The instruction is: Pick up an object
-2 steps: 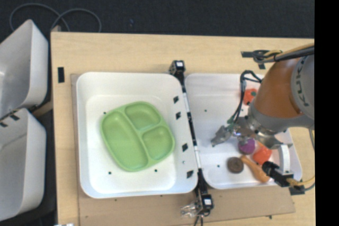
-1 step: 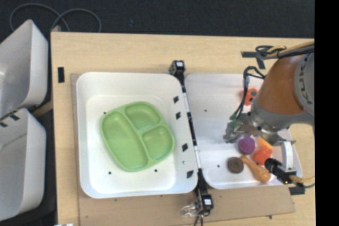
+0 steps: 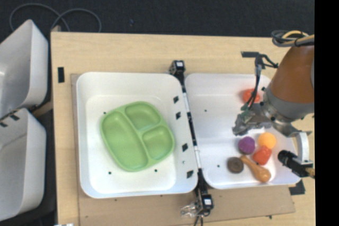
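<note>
Your nearest target, the purple ball (image 3: 246,144), is round (no long axis) and sits in the right bin (image 3: 212,108) just below the gripper (image 3: 244,123), beside an orange ball (image 3: 267,140) near the bin's crowded right edge; open floor lies leftward

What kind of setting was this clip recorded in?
Most likely a robotics lab bench built for pick-up trials. A wooden bench bears two white bins, one with a green divided plate, the other with small toy foods such as a purple ball, beneath a gripper.
</note>
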You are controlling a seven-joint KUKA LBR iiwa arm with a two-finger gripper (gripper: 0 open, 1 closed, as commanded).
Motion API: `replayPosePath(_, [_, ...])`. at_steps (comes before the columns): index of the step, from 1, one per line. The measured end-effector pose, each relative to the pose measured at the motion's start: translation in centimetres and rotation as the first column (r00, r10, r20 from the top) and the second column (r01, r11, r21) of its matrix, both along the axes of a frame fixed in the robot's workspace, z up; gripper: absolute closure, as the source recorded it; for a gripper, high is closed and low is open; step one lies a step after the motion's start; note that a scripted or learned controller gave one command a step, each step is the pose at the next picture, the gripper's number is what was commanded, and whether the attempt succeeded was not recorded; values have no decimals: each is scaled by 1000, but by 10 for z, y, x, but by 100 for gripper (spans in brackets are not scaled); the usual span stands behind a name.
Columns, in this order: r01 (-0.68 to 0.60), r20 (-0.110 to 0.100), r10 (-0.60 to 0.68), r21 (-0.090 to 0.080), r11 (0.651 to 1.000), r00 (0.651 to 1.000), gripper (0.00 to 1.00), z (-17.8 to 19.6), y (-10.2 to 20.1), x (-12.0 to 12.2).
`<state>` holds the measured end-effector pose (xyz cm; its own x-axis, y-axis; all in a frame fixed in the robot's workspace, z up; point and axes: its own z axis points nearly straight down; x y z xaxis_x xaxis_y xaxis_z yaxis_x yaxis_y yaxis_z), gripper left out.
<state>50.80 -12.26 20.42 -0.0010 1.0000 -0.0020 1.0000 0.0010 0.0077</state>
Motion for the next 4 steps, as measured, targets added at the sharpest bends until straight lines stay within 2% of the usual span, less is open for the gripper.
replayPosePath(1, [-1,1,1,-1,1000,1000,100,59,-7,-5])
replayPosePath(2, [-3,-2,3,0,1000,1000,100,95,-8,-4])
replayPosePath(4, [-5,-9,6,3,1000,1000,100,58,97,30])
